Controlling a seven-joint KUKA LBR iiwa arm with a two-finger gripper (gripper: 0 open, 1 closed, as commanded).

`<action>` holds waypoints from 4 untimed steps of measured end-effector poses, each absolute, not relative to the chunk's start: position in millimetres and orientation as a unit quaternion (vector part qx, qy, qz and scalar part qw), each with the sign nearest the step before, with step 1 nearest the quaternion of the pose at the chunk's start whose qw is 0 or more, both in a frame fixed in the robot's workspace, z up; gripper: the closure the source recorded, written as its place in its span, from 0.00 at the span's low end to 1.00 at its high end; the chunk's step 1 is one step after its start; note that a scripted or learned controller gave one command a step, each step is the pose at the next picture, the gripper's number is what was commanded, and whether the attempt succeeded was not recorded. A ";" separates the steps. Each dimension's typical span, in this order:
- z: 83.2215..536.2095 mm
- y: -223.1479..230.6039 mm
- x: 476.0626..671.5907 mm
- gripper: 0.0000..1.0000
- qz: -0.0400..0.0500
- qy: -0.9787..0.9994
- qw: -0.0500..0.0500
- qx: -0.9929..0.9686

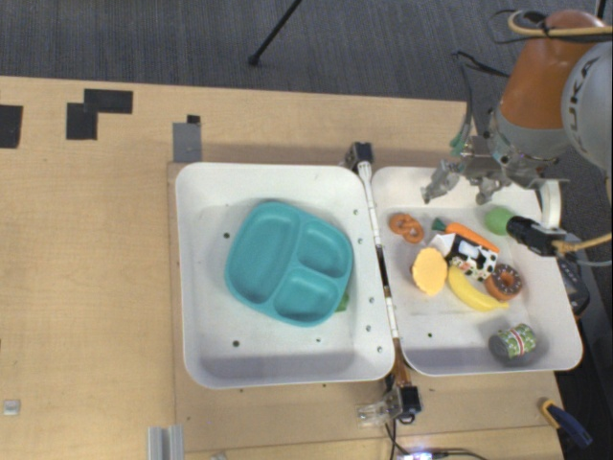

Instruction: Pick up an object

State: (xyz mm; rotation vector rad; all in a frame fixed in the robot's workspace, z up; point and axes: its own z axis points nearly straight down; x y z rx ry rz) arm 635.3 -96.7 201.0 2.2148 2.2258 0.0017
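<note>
Camera view, from above at a slant. Gripper (460,182) poised over far edge of right bin (565,338), fingers spread apart, nothing between them. Candidate objects clustered mid-bin, likely left loose for grasp trials: pretzel (406,226), yellow piece (430,271), banana (474,292), orange carrot (471,235), black-and-white toy (470,254), donut (504,281), green item (498,221), small can (513,342) near corner. Teal divided plate (289,262) alone in left bin (206,353). Bins side by side on pale wooden table (86,286); dark grey carpet (192,17) beyond far edge.
</note>
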 end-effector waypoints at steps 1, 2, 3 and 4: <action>126.6 -156.8 654.9 0.00 0.000 0.777 0.001 0.629; 85.9 -198.8 637.9 0.00 0.001 0.880 0.003 0.476; 85.8 -163.5 648.0 0.00 0.001 0.806 0.002 0.591; 97.7 -163.0 649.8 1.00 0.003 0.807 0.004 0.590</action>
